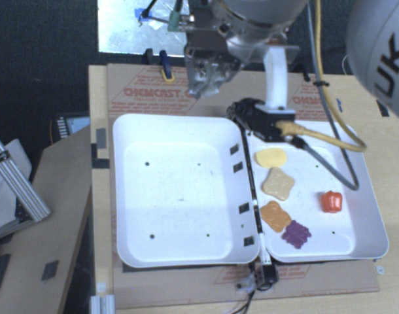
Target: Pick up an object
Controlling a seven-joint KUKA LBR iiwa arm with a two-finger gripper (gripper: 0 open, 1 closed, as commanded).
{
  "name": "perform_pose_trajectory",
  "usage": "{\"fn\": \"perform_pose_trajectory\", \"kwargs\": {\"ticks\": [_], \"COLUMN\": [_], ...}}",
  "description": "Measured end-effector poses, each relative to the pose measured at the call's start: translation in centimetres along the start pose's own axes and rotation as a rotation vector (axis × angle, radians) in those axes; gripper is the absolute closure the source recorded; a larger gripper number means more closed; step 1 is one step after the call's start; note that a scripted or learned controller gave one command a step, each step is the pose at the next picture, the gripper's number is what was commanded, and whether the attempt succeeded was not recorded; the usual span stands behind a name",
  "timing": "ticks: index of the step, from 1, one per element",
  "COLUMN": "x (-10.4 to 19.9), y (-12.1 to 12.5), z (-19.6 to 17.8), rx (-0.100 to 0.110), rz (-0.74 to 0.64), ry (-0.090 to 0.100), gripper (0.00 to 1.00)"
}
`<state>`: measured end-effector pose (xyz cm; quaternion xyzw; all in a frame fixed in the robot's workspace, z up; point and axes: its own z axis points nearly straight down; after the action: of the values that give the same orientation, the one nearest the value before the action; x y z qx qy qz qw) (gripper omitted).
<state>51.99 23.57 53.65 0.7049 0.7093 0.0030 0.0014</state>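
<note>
The arm's gripper (209, 77) is hanging high behind the bins, over the cardboard; I cannot tell how its grasp is standing, and nothing is showing in it. The right bin (366, 221), smooth white plastic, is lying forward and to the right of it, holding all the candidates. Nearest is a pale yellow flat oval (271, 157), then a beige lobed slice (278, 184), an orange piece (275, 215), a red pepper-like piece (331, 201), and a knobbly purple cluster (295, 233) farthest.
</note>
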Motion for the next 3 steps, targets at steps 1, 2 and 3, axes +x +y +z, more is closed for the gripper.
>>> {"fn": "perform_pose_trajectory", "kwargs": {"ticks": [1, 2, 3], "x": [-0.1, -0.1, -0.1], "y": [-0.1, -0.1, -0.1], "z": [0.2, -1.0, -1.0], "rx": [0.004, 0.001, 0.002], "rz": [0.001, -0.002, -0.003], "ry": [-0.001, 0.001, 0.001], "gripper": [0.0, 1.0, 0.0]}}
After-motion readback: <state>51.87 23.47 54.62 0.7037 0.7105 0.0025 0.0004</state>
